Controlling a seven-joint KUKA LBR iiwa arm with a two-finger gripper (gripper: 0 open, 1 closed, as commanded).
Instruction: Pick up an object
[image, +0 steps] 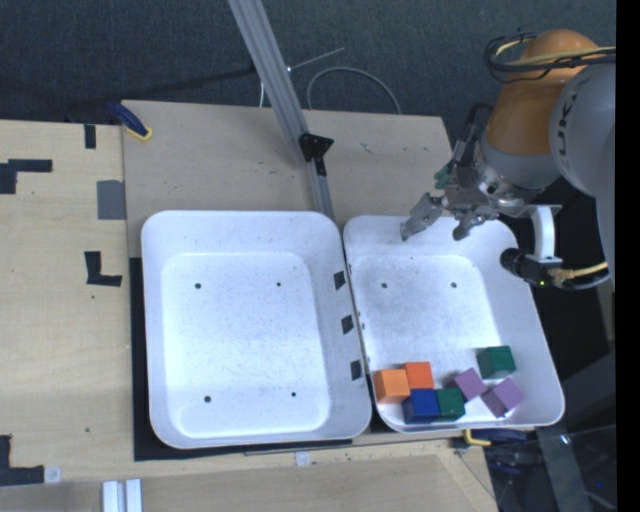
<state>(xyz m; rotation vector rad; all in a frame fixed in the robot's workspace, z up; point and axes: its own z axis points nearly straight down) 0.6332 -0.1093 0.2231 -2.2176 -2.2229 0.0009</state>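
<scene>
Several small blocks lie at the near end of the right bin (520, 330): an orange block (392, 384), a darker orange one (419, 375), a blue block (423, 404), a green block (450, 402), two purple blocks (468, 382) (502, 396) and a dark green block (495, 360). My gripper (436, 228) hangs over the far rim of the right bin, well away from the blocks. Its two fingers are spread apart with nothing between them.
The left bin (160, 300) sits beside the right one, joined by black clips along the shared edge. A slanted metal pole (280, 85) crosses the bench behind the bins. A thin cable loop (350, 85) lies on the bench top.
</scene>
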